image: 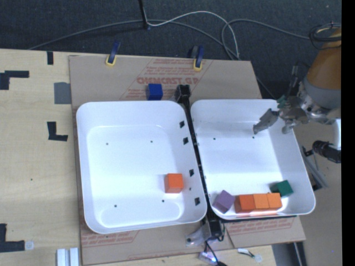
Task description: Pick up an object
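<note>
Cardboard sheeting underlies two shallow white plastic bins, with a small blue cube on it behind them. Within the left bin an orange cube sits near the front right corner. Along the right bin's front wall lie a purple block, a long orange block just beside it, and a dark green block behind its right end. Above that bin's back right area hovers the grey two-finger gripper, fingers spread apart with nothing between them.
</note>
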Available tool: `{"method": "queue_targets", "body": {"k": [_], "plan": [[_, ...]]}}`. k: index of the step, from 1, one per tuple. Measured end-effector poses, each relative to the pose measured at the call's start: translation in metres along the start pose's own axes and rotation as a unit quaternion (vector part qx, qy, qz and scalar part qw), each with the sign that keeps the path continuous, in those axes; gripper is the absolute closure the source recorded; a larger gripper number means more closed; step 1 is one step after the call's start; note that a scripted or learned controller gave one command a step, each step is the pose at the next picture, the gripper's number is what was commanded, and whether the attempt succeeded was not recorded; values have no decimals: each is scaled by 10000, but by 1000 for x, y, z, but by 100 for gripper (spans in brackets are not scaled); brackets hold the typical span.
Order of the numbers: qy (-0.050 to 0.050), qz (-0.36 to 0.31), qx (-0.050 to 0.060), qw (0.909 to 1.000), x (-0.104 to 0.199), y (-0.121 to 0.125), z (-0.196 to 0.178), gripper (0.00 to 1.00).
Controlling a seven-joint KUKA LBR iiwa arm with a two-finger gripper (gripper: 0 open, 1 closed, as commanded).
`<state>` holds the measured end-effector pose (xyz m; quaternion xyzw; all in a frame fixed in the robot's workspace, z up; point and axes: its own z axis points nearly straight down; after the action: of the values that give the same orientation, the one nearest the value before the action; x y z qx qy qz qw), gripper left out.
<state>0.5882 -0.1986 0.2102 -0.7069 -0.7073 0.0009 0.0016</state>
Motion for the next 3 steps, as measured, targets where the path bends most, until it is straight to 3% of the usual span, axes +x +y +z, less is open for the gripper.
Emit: {"method": "queue_targets", "body": {"k": [2, 3], "plan": [[0, -1, 2, 10000, 11, 11, 101, 0], [-5, -2, -15, 10000, 10, 12, 89, 100]]}}
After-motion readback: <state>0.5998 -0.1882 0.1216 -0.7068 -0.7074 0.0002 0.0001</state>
